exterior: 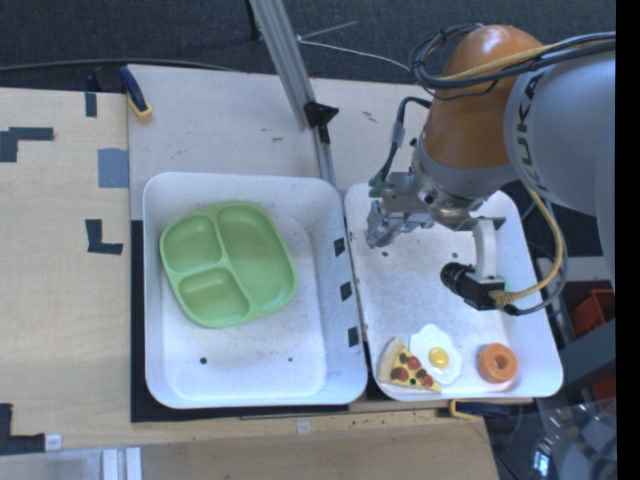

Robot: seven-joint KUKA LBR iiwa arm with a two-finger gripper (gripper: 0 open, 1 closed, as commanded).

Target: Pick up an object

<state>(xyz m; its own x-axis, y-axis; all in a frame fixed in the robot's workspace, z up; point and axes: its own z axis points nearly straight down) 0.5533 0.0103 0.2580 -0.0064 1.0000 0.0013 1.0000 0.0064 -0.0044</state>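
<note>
While the arm (560,118) reaches in from the right, we see its gripper (383,230) low over the far left corner of the right bin (410,298), close to the wall that meets the left bin (250,368). Whether the gripper is released or clenched we cannot tell, since the wrist hides much of it and the rest is blurred. We see nothing held beneath it, and the bin floor just under it is bare white with a few dark specks.

The things to pick lie well apart from the gripper, in a row along the near edge of the right bin. A pizza slice (406,365) lies at the near left corner with its point toward the left bin. An egg (436,352), fried, white with a yellow yolk, lies just beside the slice and seems to touch it. A donut (496,363), orange, lies flat to the right of the egg, a little apart from it.

In the left bin we see a green plate (228,263) with three compartments, lying flat and turned at a slant, nearer the far left corner.

A black part (470,283) with a yellow cable hangs from the wrist over the middle of the right bin. A metal bar (285,48) slants down from the top edge to the far rim between the bins.
</note>
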